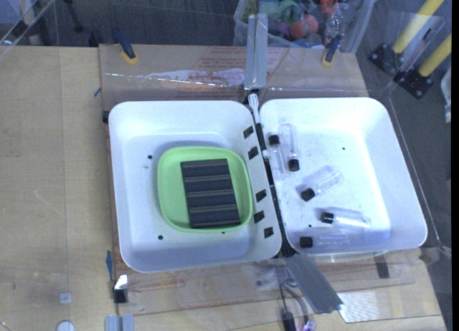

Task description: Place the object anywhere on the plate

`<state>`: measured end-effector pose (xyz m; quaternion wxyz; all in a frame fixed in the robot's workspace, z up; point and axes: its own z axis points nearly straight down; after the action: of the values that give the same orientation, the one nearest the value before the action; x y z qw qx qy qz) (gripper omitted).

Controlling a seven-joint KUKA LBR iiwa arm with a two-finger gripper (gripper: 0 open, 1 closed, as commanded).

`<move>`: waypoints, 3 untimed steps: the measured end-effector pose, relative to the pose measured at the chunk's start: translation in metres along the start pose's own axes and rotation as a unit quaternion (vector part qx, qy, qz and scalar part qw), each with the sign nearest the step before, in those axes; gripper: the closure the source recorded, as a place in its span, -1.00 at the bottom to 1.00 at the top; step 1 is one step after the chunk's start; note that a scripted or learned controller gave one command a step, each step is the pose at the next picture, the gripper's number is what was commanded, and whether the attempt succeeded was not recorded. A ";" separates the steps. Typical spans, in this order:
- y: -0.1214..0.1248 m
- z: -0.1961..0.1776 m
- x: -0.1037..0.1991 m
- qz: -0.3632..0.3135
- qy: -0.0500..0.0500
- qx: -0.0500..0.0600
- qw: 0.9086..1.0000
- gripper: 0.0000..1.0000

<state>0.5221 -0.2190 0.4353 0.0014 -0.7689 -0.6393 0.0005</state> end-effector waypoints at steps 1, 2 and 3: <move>-0.011 0.000 0.000 -0.021 0.000 0.000 1.000 -1.00; 0.005 0.000 0.002 0.017 -0.001 -0.003 1.000 -1.00; -0.006 0.000 0.001 0.017 0.000 -0.001 1.000 -1.00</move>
<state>0.5168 -0.2171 0.4352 0.0007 -0.7798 -0.6260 0.0001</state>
